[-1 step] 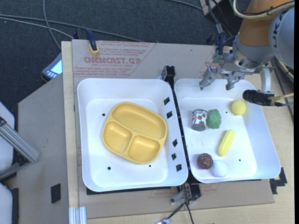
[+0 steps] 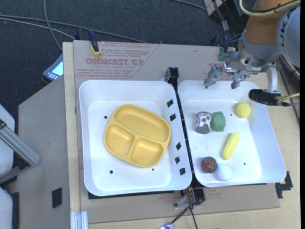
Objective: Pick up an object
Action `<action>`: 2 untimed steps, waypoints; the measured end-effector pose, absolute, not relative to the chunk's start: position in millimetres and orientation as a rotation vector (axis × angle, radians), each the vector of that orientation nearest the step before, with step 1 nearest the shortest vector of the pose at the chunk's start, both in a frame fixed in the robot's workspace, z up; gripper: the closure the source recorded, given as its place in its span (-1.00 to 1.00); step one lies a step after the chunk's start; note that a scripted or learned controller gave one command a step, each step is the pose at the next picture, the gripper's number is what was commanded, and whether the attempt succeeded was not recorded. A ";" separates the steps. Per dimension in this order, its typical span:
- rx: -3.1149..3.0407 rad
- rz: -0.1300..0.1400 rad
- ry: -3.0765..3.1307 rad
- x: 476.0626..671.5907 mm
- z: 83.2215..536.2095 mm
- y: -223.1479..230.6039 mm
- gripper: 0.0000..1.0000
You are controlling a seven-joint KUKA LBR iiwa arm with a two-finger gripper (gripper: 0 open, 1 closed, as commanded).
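One yellow tray (image 2: pixel 137 135), six small objects (image 2: pixel 218 121)

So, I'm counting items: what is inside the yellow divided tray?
All three compartments of the yellow divided tray look bare. It lies in the left bin; the bin floor beneath it is covered.

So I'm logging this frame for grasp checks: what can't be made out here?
- Small can: label too small to read.
- White object: blends into the right bin, shape unclear.
- Arm: cut off by the top and right edges.
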State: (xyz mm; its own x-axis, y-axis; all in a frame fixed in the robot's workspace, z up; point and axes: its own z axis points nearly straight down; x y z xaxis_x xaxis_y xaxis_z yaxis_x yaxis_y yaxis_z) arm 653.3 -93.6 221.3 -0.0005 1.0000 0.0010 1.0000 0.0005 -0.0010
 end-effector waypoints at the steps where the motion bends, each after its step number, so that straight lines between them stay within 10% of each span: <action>1: -2.218 0.007 -2.216 648.0 159.3 -95.4 -1.00; 2: -2.216 0.007 -2.217 637.4 103.0 -91.6 -1.00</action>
State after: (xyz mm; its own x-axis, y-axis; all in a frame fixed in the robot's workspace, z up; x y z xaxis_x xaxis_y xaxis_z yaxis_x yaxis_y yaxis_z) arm 637.4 -91.6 103.0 -0.0001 1.0000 0.0017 1.0000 0.0001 -0.0081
